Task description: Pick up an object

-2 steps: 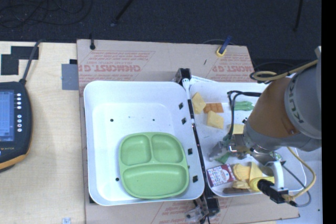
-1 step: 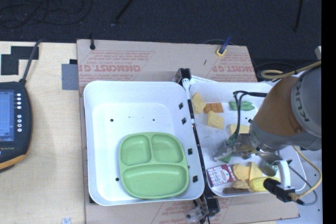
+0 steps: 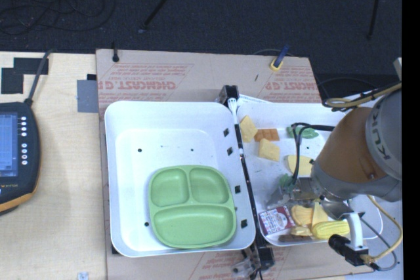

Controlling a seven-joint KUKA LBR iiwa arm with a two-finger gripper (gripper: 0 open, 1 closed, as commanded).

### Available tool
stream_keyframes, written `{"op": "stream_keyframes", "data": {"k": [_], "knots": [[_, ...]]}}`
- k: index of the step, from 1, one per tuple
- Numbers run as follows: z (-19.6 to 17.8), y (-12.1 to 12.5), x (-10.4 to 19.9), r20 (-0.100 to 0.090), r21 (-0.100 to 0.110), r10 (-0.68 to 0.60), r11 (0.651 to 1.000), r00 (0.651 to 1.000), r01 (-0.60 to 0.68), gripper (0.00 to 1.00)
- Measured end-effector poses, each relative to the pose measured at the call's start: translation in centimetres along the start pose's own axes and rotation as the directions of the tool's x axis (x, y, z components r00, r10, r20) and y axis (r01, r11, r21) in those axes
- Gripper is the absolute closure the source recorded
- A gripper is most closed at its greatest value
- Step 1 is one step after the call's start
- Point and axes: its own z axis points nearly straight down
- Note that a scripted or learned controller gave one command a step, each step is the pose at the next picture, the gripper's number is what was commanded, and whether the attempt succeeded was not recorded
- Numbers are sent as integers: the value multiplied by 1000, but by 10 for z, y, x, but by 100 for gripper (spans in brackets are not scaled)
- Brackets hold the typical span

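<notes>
Arm shows "KU" lettering point(image 3: 388, 134); end effector point(image 3: 293, 192) low in right bin point(image 3: 275, 108), finger state can't tell.

KUKA iiwa arm point(image 3: 384, 141): rounded grey housing bearing part of the maker's lettering (cut off at the frame edge), above a broad orange band point(image 3: 344, 151). Wrist section in darker grey metal point(image 3: 321, 187). Yellow and black cables point(image 3: 354, 100) run alongside the housing.
</notes>
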Motion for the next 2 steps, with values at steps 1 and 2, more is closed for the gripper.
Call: {"op": "stream_keyframes", "data": {"k": [1,2], "knots": [[1,26,-7,-5,12,-3,1000,1000,3,0],[0,16,1,1,1,3,1000,1000,-3,0]]}}
